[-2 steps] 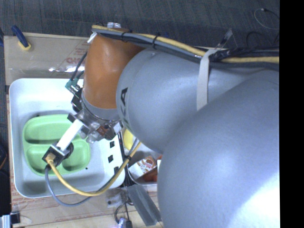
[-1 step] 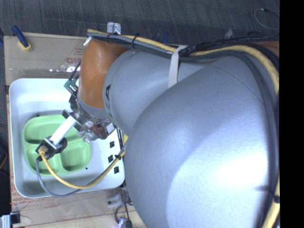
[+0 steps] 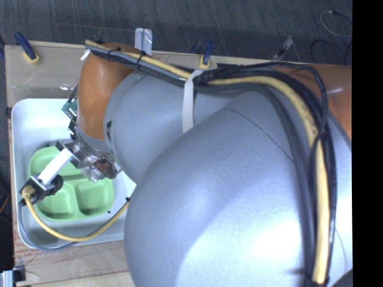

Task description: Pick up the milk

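Observation:
My grey arm [image 3: 239, 178] with its orange band [image 3: 99, 94] reaches from the right across most of the view and down into the left white bin [image 3: 30, 115]. The wrist and gripper mount [image 3: 90, 160] hang over a green sectioned tray [image 3: 72, 193] lying in that bin. A small green and white object [image 3: 70, 107] peeks out at the left edge of the orange band. The arm hides whatever lies beneath it.
A yellow cable [image 3: 66, 232] loops from the wrist over the green tray and the bin's front wall. Blue clamps [image 3: 27, 46] hold the bench's far edge. The wooden bench edge [image 3: 66, 262] runs along the front.

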### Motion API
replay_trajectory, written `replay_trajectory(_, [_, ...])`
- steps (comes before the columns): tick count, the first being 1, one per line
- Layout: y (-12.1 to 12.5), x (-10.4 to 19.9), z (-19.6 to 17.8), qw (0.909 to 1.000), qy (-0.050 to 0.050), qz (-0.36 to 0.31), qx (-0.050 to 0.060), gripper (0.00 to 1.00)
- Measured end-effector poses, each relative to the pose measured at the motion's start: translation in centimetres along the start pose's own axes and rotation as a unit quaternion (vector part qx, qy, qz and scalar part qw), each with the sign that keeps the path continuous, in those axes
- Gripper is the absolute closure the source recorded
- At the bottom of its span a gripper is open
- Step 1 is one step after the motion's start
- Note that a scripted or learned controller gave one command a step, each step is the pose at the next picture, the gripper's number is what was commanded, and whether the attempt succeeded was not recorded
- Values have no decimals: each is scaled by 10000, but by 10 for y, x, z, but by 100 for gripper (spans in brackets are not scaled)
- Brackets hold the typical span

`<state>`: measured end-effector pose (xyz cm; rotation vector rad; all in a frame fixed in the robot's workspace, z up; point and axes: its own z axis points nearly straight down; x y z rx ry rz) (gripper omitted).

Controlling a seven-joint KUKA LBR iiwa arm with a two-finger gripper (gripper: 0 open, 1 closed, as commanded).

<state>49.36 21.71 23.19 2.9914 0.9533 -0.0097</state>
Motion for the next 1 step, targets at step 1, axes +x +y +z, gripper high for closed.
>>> replay_trajectory(1, [-10, -14, -17, 10000, 6, -10, -11, 100])
